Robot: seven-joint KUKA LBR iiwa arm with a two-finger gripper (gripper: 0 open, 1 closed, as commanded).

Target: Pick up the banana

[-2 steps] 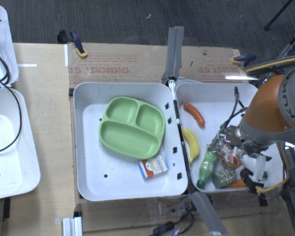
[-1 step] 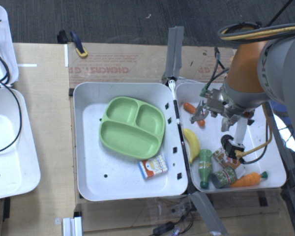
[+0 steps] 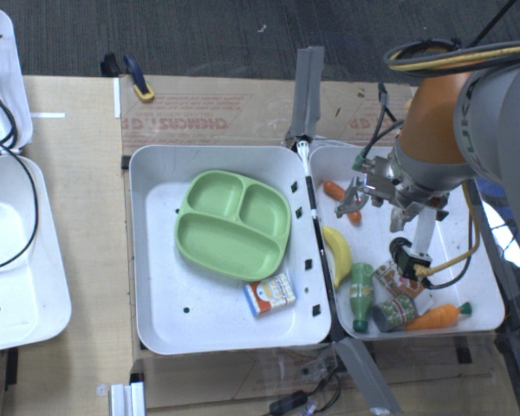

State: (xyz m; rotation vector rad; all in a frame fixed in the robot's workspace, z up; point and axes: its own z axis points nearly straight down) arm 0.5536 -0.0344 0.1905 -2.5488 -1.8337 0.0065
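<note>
While the arm reaches in from the right, the contents stand as follows.
Banana: lies in the right bin, along its left wall, curved and lengthwise, untouched.
Gripper: hangs over the upper middle of the right bin, up and to the right of the banana and apart from it.
Fingers: spread apart, nothing between them.
Small carrot: just beside the left finger, above the banana.
Green bottle: just right of the banana's lower end.
Can: on its side, beside the bottle.
Large carrot: lower right corner.
Left bin: holds a green divided plate and a small carton below it.
Tabletop: pale wood, carrying both bins.
</note>
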